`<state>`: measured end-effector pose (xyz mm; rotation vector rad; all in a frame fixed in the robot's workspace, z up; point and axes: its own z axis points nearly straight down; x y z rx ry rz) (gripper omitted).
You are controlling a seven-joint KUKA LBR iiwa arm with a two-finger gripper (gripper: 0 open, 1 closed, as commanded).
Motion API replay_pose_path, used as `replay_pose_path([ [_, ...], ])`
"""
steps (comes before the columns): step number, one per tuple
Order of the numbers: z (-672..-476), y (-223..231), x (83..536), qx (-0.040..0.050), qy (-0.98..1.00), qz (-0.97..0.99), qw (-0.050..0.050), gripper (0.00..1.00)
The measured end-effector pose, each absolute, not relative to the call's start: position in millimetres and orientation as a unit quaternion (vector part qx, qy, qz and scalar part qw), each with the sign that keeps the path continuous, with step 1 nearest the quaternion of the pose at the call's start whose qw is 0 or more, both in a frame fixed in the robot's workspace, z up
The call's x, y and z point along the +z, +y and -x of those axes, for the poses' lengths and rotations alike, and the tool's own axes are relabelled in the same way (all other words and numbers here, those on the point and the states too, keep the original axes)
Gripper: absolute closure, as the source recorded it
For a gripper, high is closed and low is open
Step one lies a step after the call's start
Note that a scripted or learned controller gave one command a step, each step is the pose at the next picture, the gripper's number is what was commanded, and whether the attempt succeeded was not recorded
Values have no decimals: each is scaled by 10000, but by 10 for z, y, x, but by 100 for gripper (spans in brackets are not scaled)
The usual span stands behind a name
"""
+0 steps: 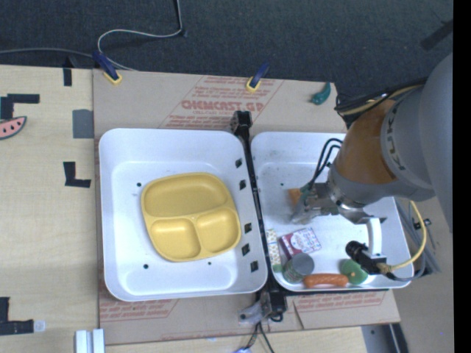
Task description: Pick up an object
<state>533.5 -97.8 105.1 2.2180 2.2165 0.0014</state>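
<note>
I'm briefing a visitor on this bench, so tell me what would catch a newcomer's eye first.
The yellow three-compartment plastic tray lies in the middle of the left white bin. The grey arm's gripper reaches into the right white bin, above small clutter at that bin's near edge, including an orange sausage-shaped toy.

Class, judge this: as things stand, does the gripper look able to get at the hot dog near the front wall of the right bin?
Probably yes. The hot dog lies uncovered, and the gripper hangs in the same bin, farther back. A grey can and green piece crowd it.
</note>
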Motion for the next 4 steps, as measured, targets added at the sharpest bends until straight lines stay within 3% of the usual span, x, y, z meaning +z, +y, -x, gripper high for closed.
replay_pose_path([
  [1,-5334,-978,1051,3,7069,-7073,28,0],
  [2,-5250,-1006,862,10,7076,-7067,17,0],
  [3,-5253,-1015,959,5,7073,-7069,25,100],
  [4,-5252,-1016,958,5,7073,-7069,23,0],
])
